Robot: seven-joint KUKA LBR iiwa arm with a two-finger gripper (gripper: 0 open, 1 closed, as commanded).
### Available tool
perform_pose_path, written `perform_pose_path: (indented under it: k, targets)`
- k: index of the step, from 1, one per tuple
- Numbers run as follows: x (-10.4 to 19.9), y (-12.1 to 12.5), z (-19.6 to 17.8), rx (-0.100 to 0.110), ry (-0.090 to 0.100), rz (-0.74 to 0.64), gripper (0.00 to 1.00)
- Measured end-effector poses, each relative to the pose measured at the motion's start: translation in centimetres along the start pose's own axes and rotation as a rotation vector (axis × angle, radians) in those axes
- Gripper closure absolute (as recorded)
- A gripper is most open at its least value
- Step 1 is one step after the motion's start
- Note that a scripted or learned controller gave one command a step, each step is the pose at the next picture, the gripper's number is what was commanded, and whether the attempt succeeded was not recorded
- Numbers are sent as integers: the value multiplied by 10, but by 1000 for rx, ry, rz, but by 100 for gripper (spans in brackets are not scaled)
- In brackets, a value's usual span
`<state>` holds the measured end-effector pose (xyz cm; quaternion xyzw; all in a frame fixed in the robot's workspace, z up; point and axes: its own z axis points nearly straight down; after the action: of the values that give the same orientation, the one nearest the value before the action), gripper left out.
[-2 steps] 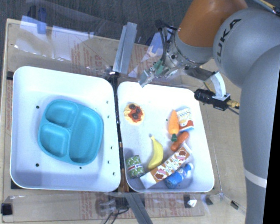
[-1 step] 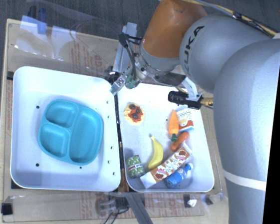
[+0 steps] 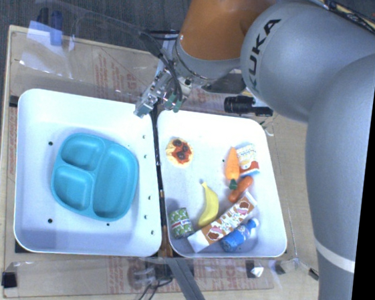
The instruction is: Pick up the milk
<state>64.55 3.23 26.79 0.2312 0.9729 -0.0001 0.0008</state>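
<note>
You can read "KUKA" on the arm [image 3: 299, 51]. Its gripper [image 3: 154, 98] hangs over the bins' far edge; I cannot tell its state. The milk [image 3: 246, 157], label too blurred to read, seemingly lies in the right bin [image 3: 271, 209] beside the carrot [image 3: 232, 164].

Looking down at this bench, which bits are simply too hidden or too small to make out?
- Tool: small and dark in the camera view; its state is unclear.
- Carton lying flat: print too small to read, and the blue packet hides one side, so I cannot confirm it is the milk.
- Small carton: label too small to read.
- Right bin: the arm cuts off its far corner.
</note>
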Motion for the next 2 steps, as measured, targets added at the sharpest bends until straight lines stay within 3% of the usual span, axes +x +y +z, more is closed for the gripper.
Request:
perform_pose_path:
  k: [1,2]
  targets:
    - [40,40,1,2,6,-376,100]
    - [50,89,-2,-1,1,-835,100]
